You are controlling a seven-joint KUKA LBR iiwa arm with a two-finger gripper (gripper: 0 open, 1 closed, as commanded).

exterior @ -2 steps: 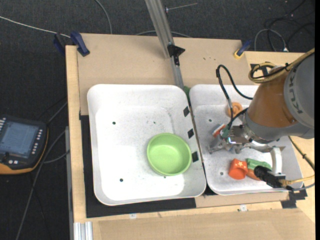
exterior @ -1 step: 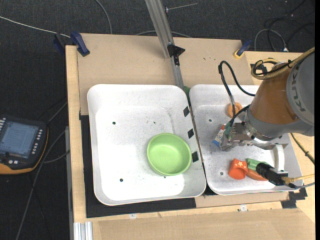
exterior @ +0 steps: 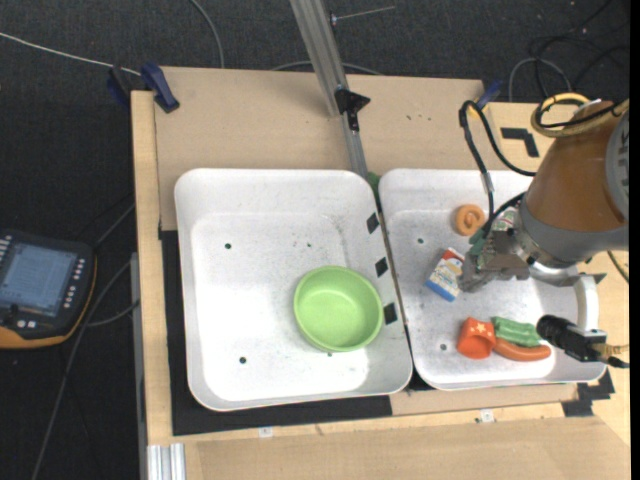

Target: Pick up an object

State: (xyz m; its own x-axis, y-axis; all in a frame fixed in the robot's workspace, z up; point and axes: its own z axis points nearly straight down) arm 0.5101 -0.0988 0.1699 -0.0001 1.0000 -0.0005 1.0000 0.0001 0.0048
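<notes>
Tan bench (exterior: 260,98), two white bins: green bowl (exterior: 338,309) in left bin (exterior: 215,208); right bin (exterior: 420,193) with small carton (exterior: 446,274), orange piece (exterior: 468,218), carrot toy (exterior: 505,338). Gripper (exterior: 478,268) just beside carton; grip state impossible to tell. Likely risk: nudging carton aside, closing on nothing.

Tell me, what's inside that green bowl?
Nothing visible: the green bowl in the left bin shows only its bare green inside. What lies beneath it is covered.
</notes>
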